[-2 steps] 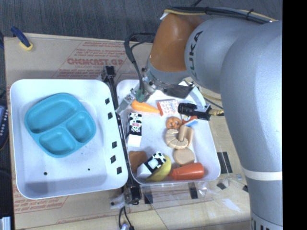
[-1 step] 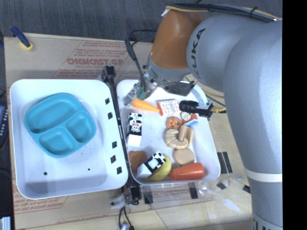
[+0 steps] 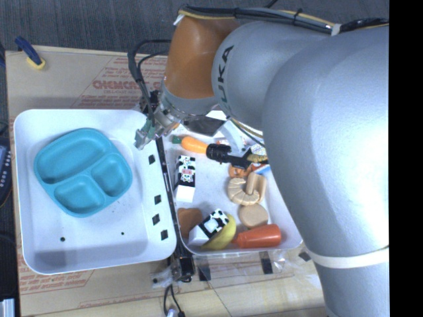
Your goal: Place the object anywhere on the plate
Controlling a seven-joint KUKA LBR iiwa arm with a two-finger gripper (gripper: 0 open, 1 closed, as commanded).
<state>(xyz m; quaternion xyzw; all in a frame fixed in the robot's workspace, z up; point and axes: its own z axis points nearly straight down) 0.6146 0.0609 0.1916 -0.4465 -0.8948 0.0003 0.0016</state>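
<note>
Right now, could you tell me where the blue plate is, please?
The blue plate lies in the left bin, toward its upper left, with the gripper near the bin's upper right corner.

My pincer (image 3: 147, 134) hovers over the left bin's (image 3: 33, 243) right edge, beside the blue plate (image 3: 82, 170). Right bin (image 3: 281, 211) holds carrot (image 3: 195, 144), banana (image 3: 223, 236), other toys.

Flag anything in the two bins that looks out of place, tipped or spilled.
Nothing stands out. The blue plate lies flat in the left bin, while the toy food, such as the carrot and banana, sits jumbled inside the right bin.
</note>
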